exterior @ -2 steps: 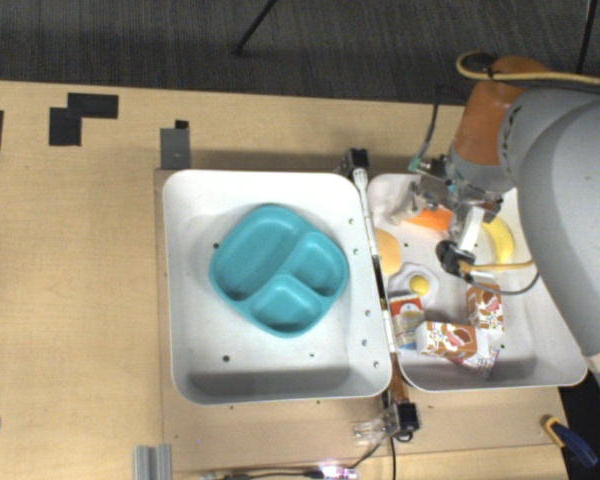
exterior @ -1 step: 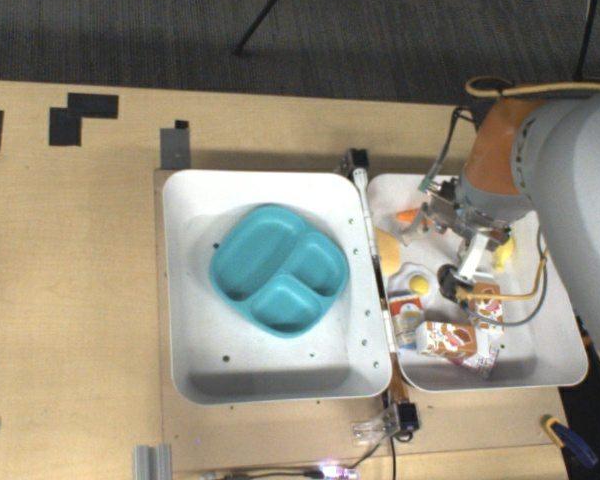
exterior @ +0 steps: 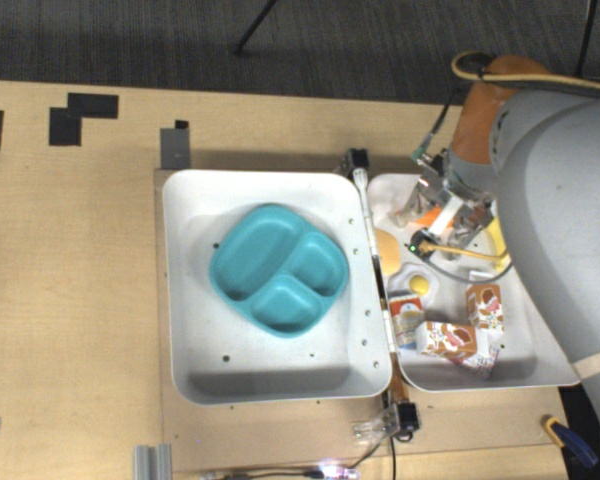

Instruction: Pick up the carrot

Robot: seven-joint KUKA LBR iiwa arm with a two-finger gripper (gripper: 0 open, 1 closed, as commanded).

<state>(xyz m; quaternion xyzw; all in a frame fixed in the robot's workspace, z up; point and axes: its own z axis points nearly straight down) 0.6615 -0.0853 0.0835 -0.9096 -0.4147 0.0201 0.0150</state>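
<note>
Gripper (exterior: pixel 442 220) closed around the carrot (exterior: pixel 438 218), above right bin (exterior: pixel 525 373); snack packets (exterior: pixel 460 340) below, teal tray (exterior: pixel 280 268) in left bin (exterior: pixel 185 298).

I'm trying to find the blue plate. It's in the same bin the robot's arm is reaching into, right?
Not quite. The camera view shows the blue plate in the left bin, by itself. The arm's gripper is reaching into the right bin, the one with the snack packets and something orange between its fingers, probably the carrot.

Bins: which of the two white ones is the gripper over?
The right bin, cluttered with small packets; the gripper hangs over its far end. The left bin holds a teal divided tray.
</note>
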